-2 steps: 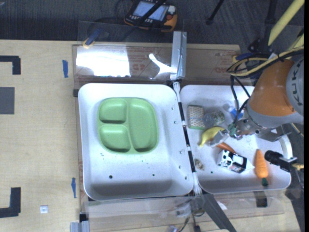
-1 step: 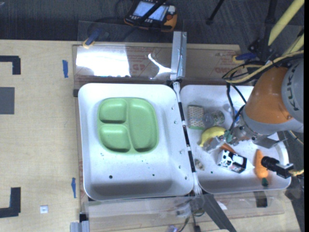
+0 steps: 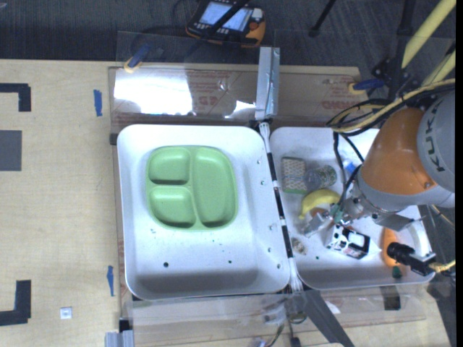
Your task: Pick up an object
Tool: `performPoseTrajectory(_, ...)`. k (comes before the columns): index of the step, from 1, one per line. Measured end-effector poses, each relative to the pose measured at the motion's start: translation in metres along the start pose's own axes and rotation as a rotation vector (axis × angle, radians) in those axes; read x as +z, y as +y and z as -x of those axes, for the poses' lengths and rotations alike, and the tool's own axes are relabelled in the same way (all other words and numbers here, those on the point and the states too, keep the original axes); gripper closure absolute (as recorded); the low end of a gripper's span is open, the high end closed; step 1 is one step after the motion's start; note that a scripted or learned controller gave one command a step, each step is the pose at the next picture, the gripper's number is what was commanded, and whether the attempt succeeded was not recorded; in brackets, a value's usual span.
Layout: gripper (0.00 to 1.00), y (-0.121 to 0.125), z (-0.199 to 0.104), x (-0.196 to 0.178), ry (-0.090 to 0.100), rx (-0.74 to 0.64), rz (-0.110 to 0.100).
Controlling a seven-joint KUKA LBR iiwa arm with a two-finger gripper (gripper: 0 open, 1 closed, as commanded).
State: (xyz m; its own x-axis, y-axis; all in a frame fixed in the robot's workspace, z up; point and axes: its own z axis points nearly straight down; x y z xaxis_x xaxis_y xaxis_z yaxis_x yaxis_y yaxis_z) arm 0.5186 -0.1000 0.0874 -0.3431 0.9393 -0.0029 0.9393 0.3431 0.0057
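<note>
My gripper (image 3: 327, 221) is low in the right bin (image 3: 318, 277), just below a yellow banana (image 3: 318, 199), and the arm hides much of that bin's right side. A silvery crumpled item (image 3: 311, 227) lies right at the gripper's left. Farther back are a grey mesh pad (image 3: 293, 173) and a clear greenish wrapper (image 3: 323, 173). A blue item (image 3: 350, 170) peeks out beside the arm. An orange piece (image 3: 391, 237) and a black pen-like thing (image 3: 406, 256) lie at the front right.
The left bin (image 3: 137, 266) holds a green divided plate (image 3: 192, 186). A raised rim (image 3: 278, 215) separates the two bins. A small brown bit (image 3: 298, 246) lies near that rim in the right bin. Clear plastic sheeting (image 3: 188, 89) sits behind the bins.
</note>
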Motion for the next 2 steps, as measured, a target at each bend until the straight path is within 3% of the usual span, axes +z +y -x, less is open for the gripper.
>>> performPoseTrajectory(1, 0.0, -0.029, 0.031, -0.046, 0.001, -0.125, -0.002)
performPoseTrajectory(2, 0.0, 0.002, 0.004, 0.0, 0.0, -0.144, 0.0)
